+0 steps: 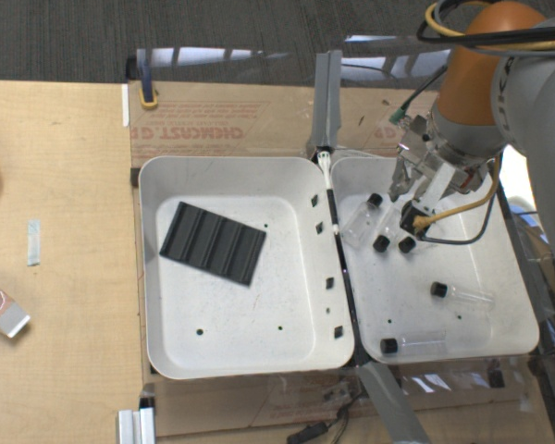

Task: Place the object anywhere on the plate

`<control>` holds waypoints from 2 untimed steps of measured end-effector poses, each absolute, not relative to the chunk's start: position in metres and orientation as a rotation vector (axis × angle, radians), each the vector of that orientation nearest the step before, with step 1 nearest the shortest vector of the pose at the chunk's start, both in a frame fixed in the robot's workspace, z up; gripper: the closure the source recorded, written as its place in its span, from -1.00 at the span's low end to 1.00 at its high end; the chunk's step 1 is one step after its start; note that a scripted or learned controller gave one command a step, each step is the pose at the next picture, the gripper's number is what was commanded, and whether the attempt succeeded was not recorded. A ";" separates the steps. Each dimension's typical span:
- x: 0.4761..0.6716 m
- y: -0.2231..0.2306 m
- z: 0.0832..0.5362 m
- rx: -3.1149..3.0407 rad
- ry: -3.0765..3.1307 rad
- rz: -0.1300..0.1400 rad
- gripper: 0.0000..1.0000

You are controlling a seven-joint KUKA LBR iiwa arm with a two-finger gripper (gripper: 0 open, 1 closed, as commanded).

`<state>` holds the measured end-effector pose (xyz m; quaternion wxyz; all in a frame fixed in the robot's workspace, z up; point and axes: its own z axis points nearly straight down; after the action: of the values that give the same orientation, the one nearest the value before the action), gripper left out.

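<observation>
**Step in hand.** We judge this to be the pick, with the placement not yet begun. The gripper (414, 197) hangs low over the far left part of the right bin (509, 276), just above a cluster of clear black-capped vials (381, 243).

**Gripper state.** We cannot tell whether the gripper is spread, pressed together, or pinching anything. Its tip is lost among robot hardware and dark caps.

**Task's thing.** In our judgement the object is one of that cluster, lying on the bin floor just beside the gripper. A mid-bin vial (438, 289) and a front vial (389, 345) lie well apart from it. The plate (213, 242), a dark ribbed rectangle, lies askew in the left bin (166, 340) with nothing on it.

**Next move.** It calls for a secure grip on a single vial, a lift over the rims between the bins, and a carry leftward to the plate.

**Hard to make out.** The clear vial bodies blend into the white floor, so the number in the cluster is uncertain.
</observation>
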<state>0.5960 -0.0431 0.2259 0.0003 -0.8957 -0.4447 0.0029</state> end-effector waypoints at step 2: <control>0.584 0.091 0.190 -2.826 -1.371 0.011 1.00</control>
<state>0.5838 0.0911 0.1897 0.0004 -0.8997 -0.4366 0.0034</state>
